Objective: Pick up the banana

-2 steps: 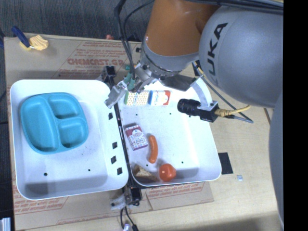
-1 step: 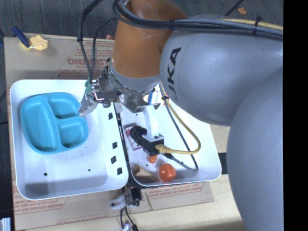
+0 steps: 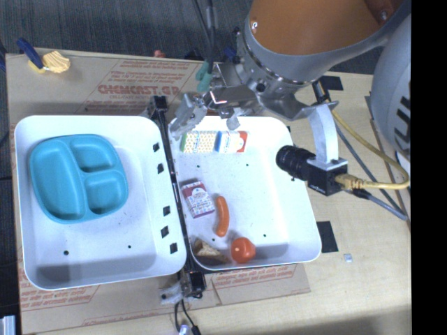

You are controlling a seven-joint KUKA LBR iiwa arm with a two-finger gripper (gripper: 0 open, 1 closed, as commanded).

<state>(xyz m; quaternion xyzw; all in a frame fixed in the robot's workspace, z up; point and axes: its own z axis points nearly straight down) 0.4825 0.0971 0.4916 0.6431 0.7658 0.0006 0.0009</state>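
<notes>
My gripper (image 3: 207,119) hangs over the back of the right bin (image 3: 297,222), its two fingers (image 3: 184,122) spread open with nothing between them. Just below and in front of it a flat box (image 3: 213,142) with green, white, blue and red print lies on the bin floor. Further forward in that bin lie a small red packet (image 3: 198,199), an orange sausage (image 3: 221,216) and a red tomato (image 3: 242,250). A brownish, partly shadowed item (image 3: 207,249) lies at the front left corner; I cannot tell what it is.
The left bin (image 3: 42,264) holds a blue divided tray (image 3: 77,176). A black camera on a white bracket (image 3: 307,167) juts out over the right bin's right rim. A yellow and blue clamp (image 3: 49,61) sits on the cardboard at the back left.
</notes>
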